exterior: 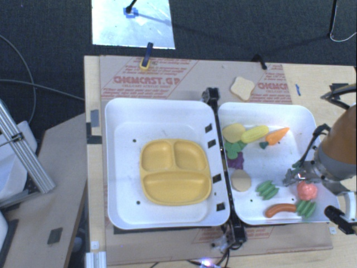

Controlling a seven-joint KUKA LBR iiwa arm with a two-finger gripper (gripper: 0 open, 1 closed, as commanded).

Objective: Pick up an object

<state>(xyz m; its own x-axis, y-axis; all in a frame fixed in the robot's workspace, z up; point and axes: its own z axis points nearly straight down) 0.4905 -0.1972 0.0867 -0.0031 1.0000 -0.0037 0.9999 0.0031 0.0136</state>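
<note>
Here the hand [294,176] hangs low in the right bin [304,116], just beside a red tomato toy [307,191]; whether it is clenched I cannot tell. The tomato (probably light, hard, slippery plastic) wants a grip across its widest part.

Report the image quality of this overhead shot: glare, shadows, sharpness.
Camera view: the shiny sheet above the bench glares pale blue-white; both white bins are evenly lit with only soft shadows under the yellow divided plate; the whole frame is slightly soft, so the gripper near the red toy reads as a dark blur.
</note>
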